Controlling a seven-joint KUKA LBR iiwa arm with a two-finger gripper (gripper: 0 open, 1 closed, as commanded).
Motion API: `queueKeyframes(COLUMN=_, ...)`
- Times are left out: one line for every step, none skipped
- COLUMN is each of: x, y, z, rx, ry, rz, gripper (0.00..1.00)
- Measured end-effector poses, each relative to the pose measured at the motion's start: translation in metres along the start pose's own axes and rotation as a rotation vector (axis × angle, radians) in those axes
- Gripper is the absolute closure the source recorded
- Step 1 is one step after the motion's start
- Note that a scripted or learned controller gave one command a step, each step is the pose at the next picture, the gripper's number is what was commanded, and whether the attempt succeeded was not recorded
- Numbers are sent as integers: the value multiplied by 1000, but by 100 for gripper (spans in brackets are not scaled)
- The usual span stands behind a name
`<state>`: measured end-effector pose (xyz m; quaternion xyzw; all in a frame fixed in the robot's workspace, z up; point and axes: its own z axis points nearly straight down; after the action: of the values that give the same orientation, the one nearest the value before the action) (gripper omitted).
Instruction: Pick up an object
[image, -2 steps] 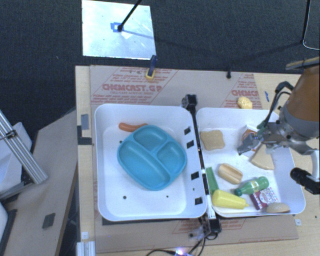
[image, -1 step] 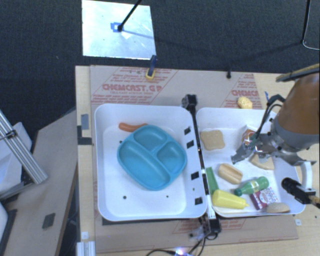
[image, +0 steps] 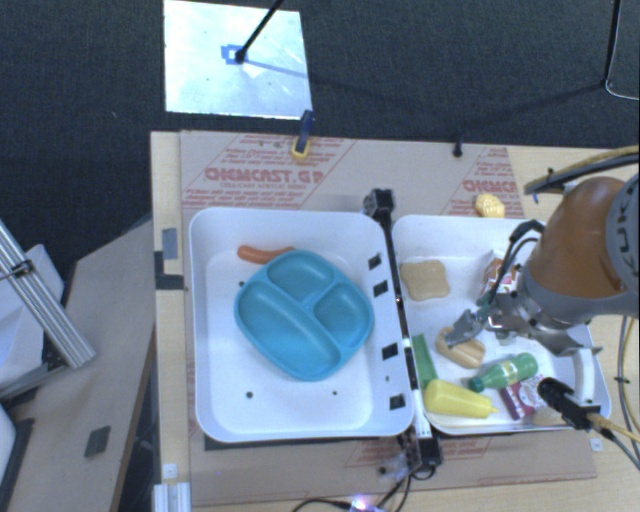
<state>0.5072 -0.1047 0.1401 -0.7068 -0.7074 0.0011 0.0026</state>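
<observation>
My gripper (image: 468, 328) reaches in from the right and hangs low over the right bin (image: 450, 245), just above a tan bread-like piece (image: 462, 352). A slice of toast (image: 425, 279) lies toward the bin's back left. A green bottle (image: 505, 373) lies right of the tan piece, and a yellow piece (image: 458, 400) rests at the bin's front. A green strip (image: 424, 360) lies along the left wall. A dark red item (image: 516, 400) sits near the front right. Nothing shows between the fingers.
The left bin (image: 220, 400) holds a blue divided plate (image: 303, 313) and an orange sausage (image: 262, 254) behind it. A black divider (image: 392, 300) runs between the bins. A yellow object (image: 489, 205) sits on the cardboard behind the right bin. The arm's orange band (image: 580, 240) overhangs the right bin.
</observation>
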Motion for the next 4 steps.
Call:
queueKeyframes(x=0, y=0, z=53, rx=0, ry=0, rz=0, gripper=0)
queueKeyframes(x=0, y=1, z=39, rx=-8, ry=-2, rz=1, gripper=100)
queueKeyframes(x=6, y=-3, z=-8, rx=-10, ry=-3, rz=-3, gripper=100)
queueKeyframes(x=9, y=1, z=-51, rx=-11, ry=-3, rz=-4, gripper=100)
